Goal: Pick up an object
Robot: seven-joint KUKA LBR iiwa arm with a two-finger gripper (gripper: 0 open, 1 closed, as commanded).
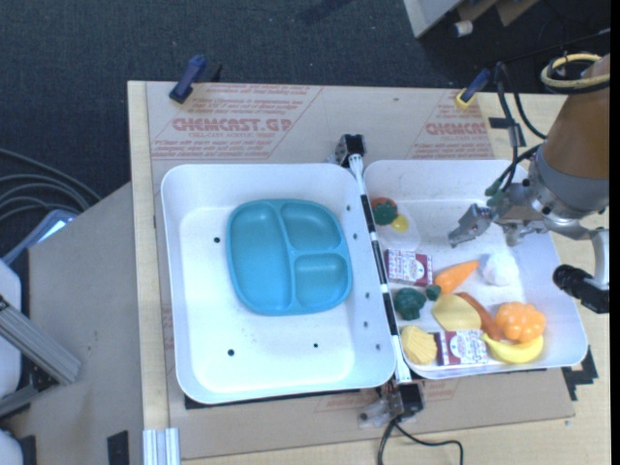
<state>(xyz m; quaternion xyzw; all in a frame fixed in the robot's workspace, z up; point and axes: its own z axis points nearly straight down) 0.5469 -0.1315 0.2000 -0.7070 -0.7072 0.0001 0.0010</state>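
The gripper (472, 224) hangs in the upper middle of the right bin (572, 342), at the right of the frame. Its fingers (463, 231) stand apart with nothing between them; no object is held.

The candidates lie in the lower half of that bin, packed close. A carrot (455, 276) sits just below the gripper, beside a small carton (408, 265). A white lump (502, 268) lies to the right of the carrot. Further down are a yellow piece (455, 311), an orange fruit (518, 321), a banana (516, 351) and a second carton (463, 348), touching or overlapping. Near the divider lie a red-and-green item (385, 205), a green item (410, 301) and a corn cob (418, 343).

The left bin (184, 260) holds a blue tray (289, 256).

Risks, as judged:
- Crowding. A descent into the lower pile would likely land a finger on a neighbour, so the closure pushes items aside instead of gripping one.
- The carrot tapers and lies at a slant; a closure along its length would probably slip off.
- The fruits are rounded and smooth, and may squirt out.
- Items near the divider leave little room for a finger on that side.
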